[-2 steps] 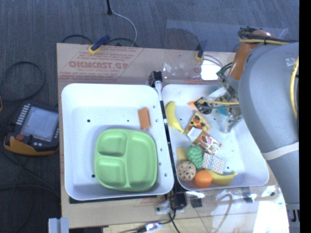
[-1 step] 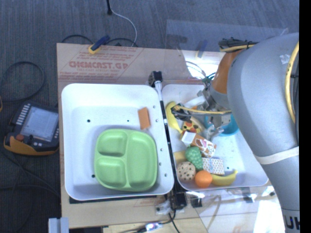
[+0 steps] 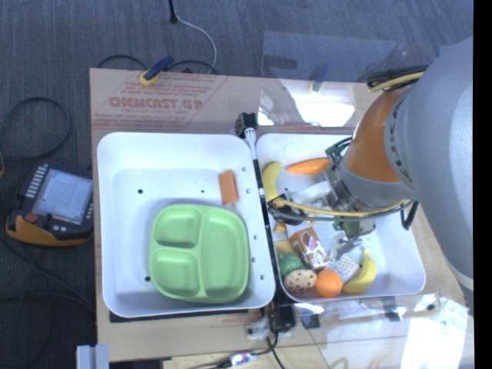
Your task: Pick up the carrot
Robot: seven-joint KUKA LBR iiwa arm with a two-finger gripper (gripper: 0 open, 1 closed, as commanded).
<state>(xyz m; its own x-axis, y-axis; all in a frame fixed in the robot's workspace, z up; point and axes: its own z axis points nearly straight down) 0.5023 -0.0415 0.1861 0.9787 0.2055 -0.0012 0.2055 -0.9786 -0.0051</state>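
- I am the big grey arm (image 3: 453,152) with the orange band (image 3: 377,144), and I reach in from the right over the right bin (image 3: 400,279).
- My fingers (image 3: 344,246) point down into the right bin, but my own wrist and some cables (image 3: 338,208) are in the way, so I cannot tell if they are spread or pressed together.
- The carrot (image 3: 307,167) is orange and long. It lies near the back of the right bin, just beside my wrist, with one end tucked under me.
- A yellow banana (image 3: 270,181) lies close to the carrot, along the wall between the two bins.
- At the front of the right bin there is a pile of toy food: a small brown box (image 3: 309,246), a green thing (image 3: 290,264), a cookie with dark spots (image 3: 300,281), a round orange (image 3: 329,283) and another banana (image 3: 363,275).
- The round orange touches the second banana.
- The left bin (image 3: 123,167) holds a green plate (image 3: 201,253) with three parts in it.
- A small orange block (image 3: 227,187) lies just behind the green plate, near the wall between the bins.
- Both bins sit side by side on the brown counter (image 3: 154,102).
- A screen with an orange edge (image 3: 52,204) lies on the grey floor to the left of the counter.
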